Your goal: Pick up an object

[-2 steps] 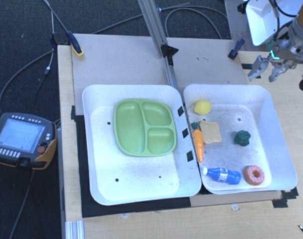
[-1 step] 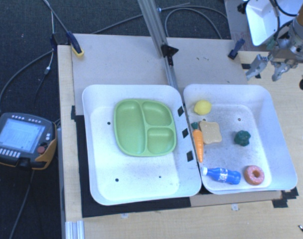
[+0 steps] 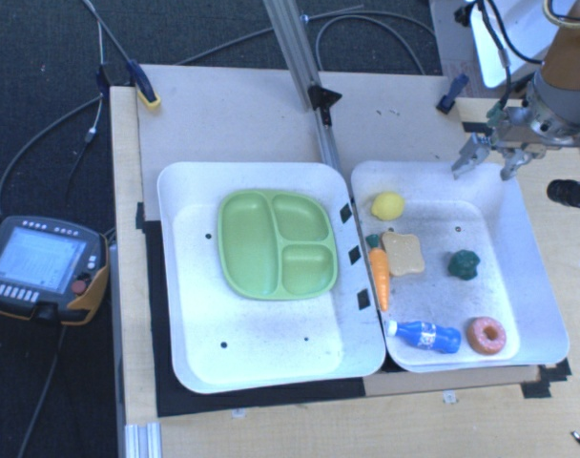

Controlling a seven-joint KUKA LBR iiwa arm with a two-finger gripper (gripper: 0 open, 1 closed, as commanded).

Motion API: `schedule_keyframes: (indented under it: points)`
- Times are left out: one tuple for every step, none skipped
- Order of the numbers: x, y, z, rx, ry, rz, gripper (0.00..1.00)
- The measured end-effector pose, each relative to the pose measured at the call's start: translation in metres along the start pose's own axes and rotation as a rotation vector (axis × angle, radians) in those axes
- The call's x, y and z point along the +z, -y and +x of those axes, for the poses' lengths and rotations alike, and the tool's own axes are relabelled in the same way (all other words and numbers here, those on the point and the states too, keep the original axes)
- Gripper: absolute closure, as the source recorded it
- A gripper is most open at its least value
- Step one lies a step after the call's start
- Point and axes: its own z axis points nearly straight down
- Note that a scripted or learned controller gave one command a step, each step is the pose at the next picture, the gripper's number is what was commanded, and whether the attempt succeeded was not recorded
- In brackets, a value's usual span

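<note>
Upper right corner: the arm (image 3: 569,60) is cut off by the frame. Left edge: the handheld pendant (image 3: 42,273) is clipped, its screen too small to read. Lower right: the blue bottle (image 3: 425,336) has an illegible label.

The arm's tool (image 3: 486,164) hangs at the view's upper right, fingers (image 3: 461,166) spread and empty.
</note>
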Motion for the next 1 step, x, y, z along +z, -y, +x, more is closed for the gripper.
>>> schedule_keyframes:
  points:
    - [0.0624, -0.0038, -0.0013, 0.000, 0.000, 0.000, 0.00]
